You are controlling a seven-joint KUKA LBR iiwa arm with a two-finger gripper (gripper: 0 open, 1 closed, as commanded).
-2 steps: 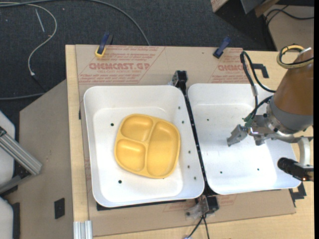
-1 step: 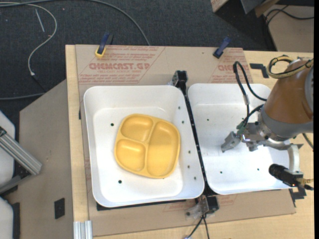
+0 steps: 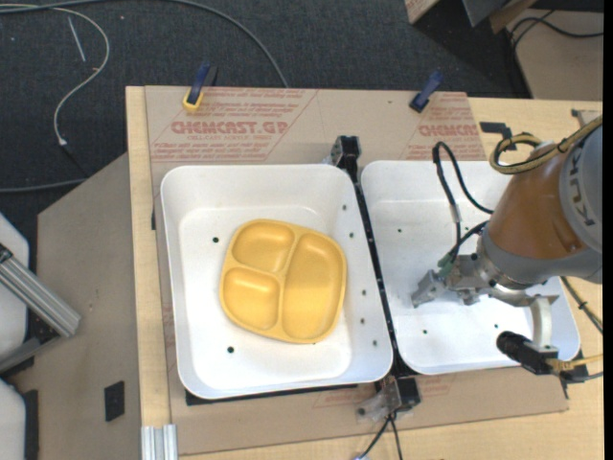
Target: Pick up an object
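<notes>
A yellow plate [image 3: 284,280] with three compartments lies flat in the middle of the left bin [image 3: 177,195]. My gripper [image 3: 424,291] is low over the floor of the right bin [image 3: 412,175], near its left half, and points toward the divider between the bins. It is well apart from the plate. I see nothing held at its tip. The orange band and the grey wrist cover the right part of that bin.
Two blue clamps [image 3: 199,85] [image 3: 426,90] hold the cardboard sheet at the bench's far edge. A black fitting [image 3: 346,149] sits at the far end of the gap between the bins. Black cables [image 3: 450,175] loop over the right bin.
</notes>
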